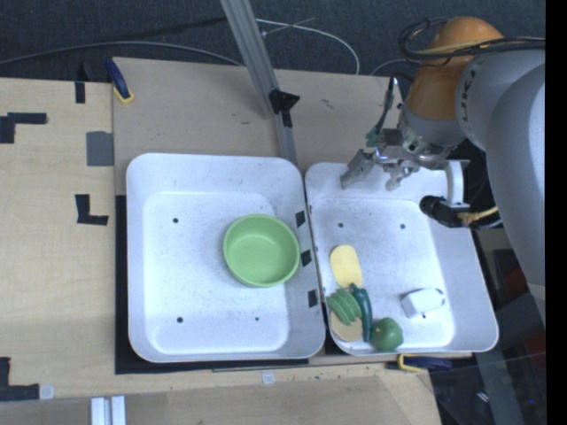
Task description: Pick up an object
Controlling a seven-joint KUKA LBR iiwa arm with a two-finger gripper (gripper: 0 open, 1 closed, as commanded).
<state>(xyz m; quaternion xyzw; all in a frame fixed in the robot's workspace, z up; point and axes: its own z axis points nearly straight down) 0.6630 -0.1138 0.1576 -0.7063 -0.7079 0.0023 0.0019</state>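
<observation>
**White bins, nothing picked yet**

Grey arm holds its gripper [379,173] over the far rim of the right bin [461,264], apparently poised to descend. Its fingers are spread apart and grip nothing. Toward that bin's near edge lie a yellow piece [345,263], green toys [363,315] and a white object [422,302]. The left bin [159,237] holds a green bowl [260,251].

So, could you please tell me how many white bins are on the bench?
2: the left bin holds a green bowl; the right bin sits beside it, nearer the arm.
</observation>
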